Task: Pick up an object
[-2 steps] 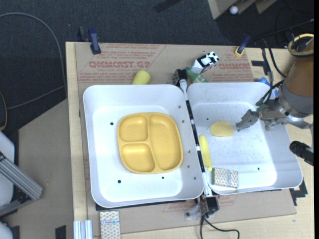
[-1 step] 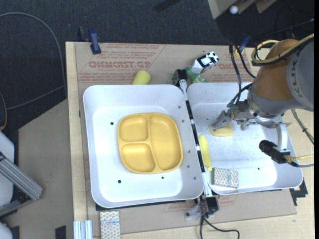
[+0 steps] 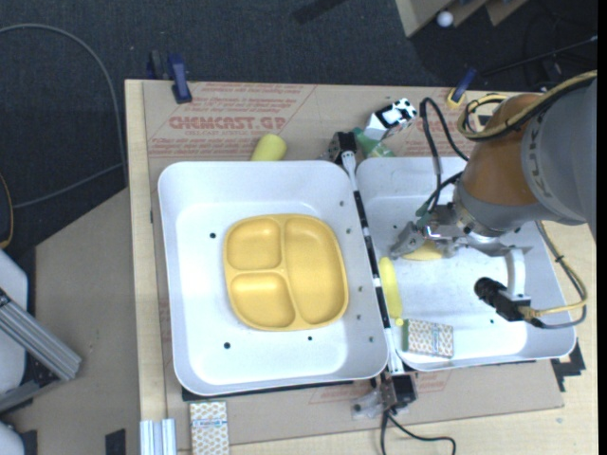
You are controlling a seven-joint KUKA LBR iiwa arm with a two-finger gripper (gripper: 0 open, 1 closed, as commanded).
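Note:
My gripper [image 3: 423, 239] hangs low over the upper left part of the right bin [image 3: 531, 335], on the grey arm with the orange band [image 3: 498, 164]. Directly under it lies a small pale yellow object [image 3: 429, 252], partly hidden by the gripper. A long yellow object [image 3: 387, 287] rests along the right bin's left wall. A small patterned packet [image 3: 430, 339] sits at that bin's front left. In the left bin [image 3: 190, 254] lies a yellow divided plate [image 3: 285, 271].
A black plug on a cable [image 3: 493, 293] hangs over the right bin beside the arm. Behind the bins on the bench are a yellow cylinder [image 3: 269, 147], a black-and-white object [image 3: 394, 115] and a blue clamp [image 3: 177, 77]. Another packet [image 3: 209, 425] lies at the bench's front.

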